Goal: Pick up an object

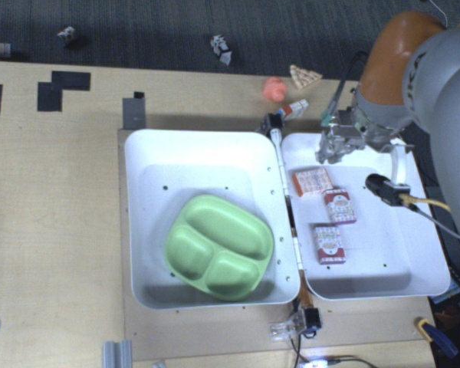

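Three small cartons lie in the right bin (414, 274): a pale orange-patterned one (313, 181) near the back left, a dark red one (340, 206) below it, and another red one (330, 244) further forward. My gripper (333, 150) hangs over the back of the right bin, just above and to the right of the pale carton, with nothing visibly between its fingers. A green divided plate (218, 245) lies in the left bin (149, 175).
On the bench behind the bins lie a pink ball (274, 90), a pizza-slice toy (304, 77) and a small red-and-white tube (293, 110). Small bits of litter sit on the dark floor beyond. The arm's grey body fills the upper right.
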`<move>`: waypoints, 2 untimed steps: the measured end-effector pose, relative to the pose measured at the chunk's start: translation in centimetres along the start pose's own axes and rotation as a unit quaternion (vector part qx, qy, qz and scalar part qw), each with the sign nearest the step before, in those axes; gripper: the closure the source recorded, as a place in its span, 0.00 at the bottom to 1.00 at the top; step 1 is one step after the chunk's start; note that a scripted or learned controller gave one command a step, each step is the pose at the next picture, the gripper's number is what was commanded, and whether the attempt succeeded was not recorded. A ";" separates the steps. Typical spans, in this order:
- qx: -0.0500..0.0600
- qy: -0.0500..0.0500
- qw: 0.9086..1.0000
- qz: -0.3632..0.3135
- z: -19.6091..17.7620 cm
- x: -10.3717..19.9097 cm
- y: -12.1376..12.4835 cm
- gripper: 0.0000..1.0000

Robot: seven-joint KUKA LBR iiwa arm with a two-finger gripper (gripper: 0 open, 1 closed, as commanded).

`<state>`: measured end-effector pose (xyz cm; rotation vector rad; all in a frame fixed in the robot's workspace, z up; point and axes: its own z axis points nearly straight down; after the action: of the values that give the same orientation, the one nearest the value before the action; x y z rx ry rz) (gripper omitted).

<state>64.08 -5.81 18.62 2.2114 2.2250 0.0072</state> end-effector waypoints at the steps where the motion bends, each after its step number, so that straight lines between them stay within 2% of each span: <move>1: 0.001 0.000 1.000 0.000 0.1 0.0 -0.1 0.00; 2: -0.003 -0.001 1.000 0.000 8.9 -2.4 -5.3 0.00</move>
<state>58.88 -8.27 9.72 2.2082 2.2196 0.0116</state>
